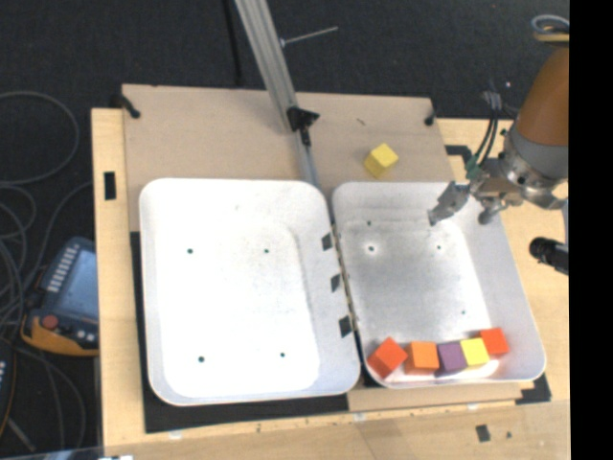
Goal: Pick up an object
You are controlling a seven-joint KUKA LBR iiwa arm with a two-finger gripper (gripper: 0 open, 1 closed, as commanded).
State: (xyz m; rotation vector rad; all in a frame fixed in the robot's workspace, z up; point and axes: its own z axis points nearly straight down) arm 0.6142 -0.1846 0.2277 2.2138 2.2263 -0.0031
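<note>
My gripper (466, 208) hangs over the far right corner of the right bin (421, 276), its two grey fingers spread apart with nothing between them. Along that bin's near edge sits a row of small blocks: a red-orange block (388, 356), an orange block (422, 355), a purple block (450, 356), a yellow block (475, 352) and a red block (494, 341). A yellow cube (380, 159) lies on the bench board behind the right bin, left of the gripper.
The left bin (235, 286) stands beside the right one. A slanted metal rail (273, 60) runs from the top down to the gap between the bins. A handheld pendant (67, 295) and cables lie off the bench at left.
</note>
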